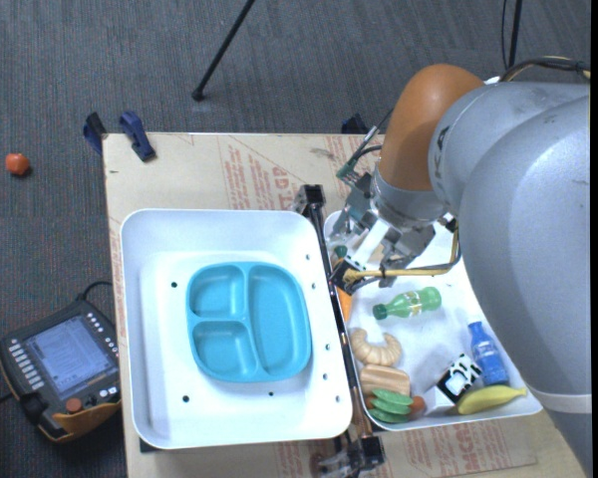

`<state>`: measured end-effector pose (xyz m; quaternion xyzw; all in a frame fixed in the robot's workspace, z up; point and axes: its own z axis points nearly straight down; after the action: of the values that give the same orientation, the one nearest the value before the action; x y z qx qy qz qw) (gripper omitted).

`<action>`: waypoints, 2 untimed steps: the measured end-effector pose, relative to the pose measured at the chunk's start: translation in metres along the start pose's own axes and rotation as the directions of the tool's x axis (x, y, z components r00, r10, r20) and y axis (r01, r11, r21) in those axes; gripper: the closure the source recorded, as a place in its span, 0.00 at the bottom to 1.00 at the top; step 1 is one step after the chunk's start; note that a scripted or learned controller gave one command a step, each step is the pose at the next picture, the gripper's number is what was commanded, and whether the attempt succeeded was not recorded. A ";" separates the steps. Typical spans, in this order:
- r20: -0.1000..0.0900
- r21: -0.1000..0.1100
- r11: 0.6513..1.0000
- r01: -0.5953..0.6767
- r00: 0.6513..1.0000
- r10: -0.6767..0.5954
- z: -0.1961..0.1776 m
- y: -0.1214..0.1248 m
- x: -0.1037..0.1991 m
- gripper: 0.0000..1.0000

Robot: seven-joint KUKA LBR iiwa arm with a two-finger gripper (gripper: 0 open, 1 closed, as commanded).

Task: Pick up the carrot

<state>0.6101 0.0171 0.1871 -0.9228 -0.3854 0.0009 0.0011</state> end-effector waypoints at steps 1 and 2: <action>0.000 0.001 0.940 0.340 0.940 -0.340 0.000 -0.065 -0.025 0.00; 0.001 0.001 0.866 0.500 0.866 -0.500 0.000 -0.041 -0.063 0.00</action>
<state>0.5365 0.0014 0.1872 -0.7916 -0.6110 0.0012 0.0016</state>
